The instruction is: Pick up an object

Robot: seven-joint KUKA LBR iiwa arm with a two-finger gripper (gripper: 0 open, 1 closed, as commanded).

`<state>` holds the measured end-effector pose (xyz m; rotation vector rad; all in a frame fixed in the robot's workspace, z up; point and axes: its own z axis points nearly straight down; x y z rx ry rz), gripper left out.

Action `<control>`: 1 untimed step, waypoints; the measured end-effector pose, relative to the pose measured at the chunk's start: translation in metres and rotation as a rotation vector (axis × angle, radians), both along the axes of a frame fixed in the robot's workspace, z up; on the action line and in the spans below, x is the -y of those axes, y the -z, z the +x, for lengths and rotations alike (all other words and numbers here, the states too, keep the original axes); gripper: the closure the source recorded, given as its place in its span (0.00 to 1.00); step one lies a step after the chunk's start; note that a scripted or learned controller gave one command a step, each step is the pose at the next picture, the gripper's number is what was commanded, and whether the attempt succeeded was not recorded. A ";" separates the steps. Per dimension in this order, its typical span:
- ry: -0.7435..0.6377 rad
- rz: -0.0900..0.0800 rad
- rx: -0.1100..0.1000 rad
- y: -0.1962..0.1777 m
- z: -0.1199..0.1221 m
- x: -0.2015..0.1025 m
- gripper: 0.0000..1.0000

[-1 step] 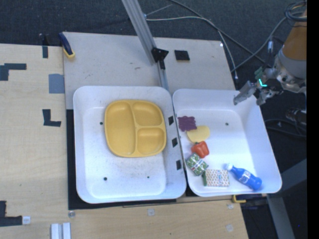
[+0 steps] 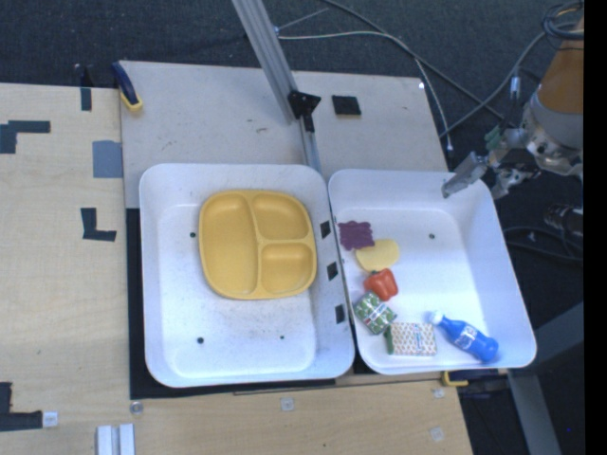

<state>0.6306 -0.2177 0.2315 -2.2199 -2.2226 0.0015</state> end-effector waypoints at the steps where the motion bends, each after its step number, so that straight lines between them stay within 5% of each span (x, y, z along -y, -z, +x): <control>1: -0.001 0.000 -0.004 0.045 0.005 -0.001 0.00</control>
